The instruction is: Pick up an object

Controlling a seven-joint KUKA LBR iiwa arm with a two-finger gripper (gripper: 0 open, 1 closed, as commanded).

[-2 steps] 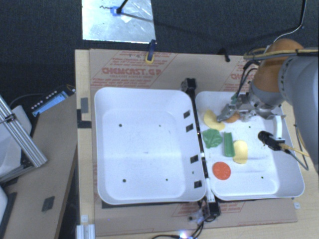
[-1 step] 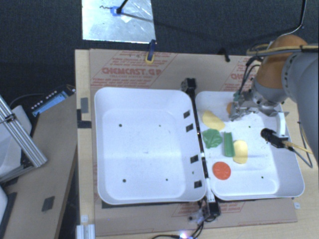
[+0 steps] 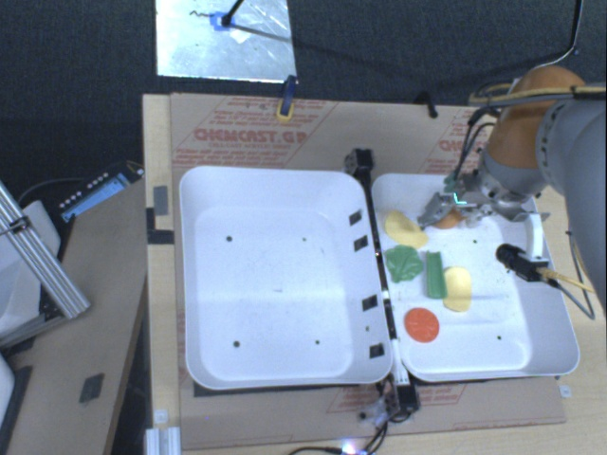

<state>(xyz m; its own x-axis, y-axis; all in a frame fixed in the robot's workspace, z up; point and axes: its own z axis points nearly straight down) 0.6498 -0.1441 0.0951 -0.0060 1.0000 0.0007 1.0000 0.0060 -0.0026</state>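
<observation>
While the grey two-finger gripper (image 3: 453,209) hangs at one o'clock in the right white plastic bin (image 3: 545,335), its grip unreadable, an orange-brown lump (image 3: 450,220) sits just beneath; likely the target, since the yellow wedge (image 3: 402,228) lies at nine o'clock of it

Grey rounded arm (image 3: 574,145) with an orange band, black cables looping above, and a metallic gripper (image 3: 453,209)

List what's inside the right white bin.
Right white bin holds a pale yellow curved piece, green leafy piece, green bar, yellow oblong piece and red disc. The gripper covers the spot beneath it; an orange-brown bit shows there.
</observation>
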